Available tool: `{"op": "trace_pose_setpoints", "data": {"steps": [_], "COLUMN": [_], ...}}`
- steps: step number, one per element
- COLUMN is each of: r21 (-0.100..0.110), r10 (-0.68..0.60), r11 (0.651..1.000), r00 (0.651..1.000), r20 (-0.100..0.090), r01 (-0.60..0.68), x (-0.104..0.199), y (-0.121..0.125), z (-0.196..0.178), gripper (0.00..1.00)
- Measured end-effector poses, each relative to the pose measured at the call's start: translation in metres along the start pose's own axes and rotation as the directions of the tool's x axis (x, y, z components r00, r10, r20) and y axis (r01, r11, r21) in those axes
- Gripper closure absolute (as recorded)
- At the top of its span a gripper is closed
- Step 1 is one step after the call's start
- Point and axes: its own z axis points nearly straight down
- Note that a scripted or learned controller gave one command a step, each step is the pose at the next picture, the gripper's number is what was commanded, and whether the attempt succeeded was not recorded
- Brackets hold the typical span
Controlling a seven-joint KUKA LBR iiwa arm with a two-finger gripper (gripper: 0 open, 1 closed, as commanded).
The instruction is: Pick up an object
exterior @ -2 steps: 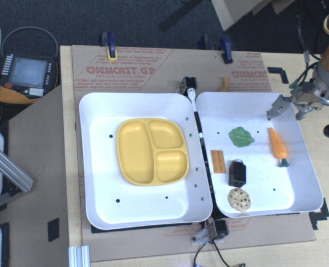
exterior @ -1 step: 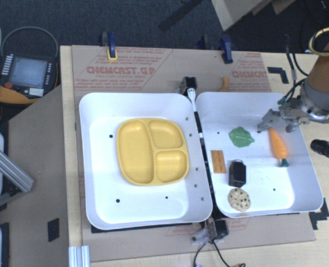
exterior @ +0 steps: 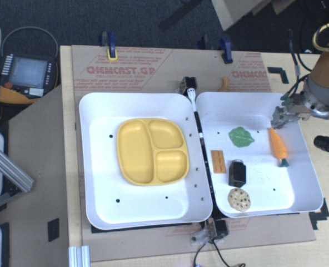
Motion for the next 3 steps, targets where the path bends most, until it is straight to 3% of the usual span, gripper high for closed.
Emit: {"op": "trace_pose_setpoints", "data": {"steps": [2, 3], "r21": [-0.007, -0.002], "r10": [-0.001, 0.0], "r11": [1.0, 1.0], "r00": [1.0, 1.0], "r20": [0.003, 0.001], "r01": [0.001, 0.0], "x": [0.004, 0.004], "y": [0.003, 0.004], "z": [-0.13, -0.144], "gripper": [1.0, 1.0]}}
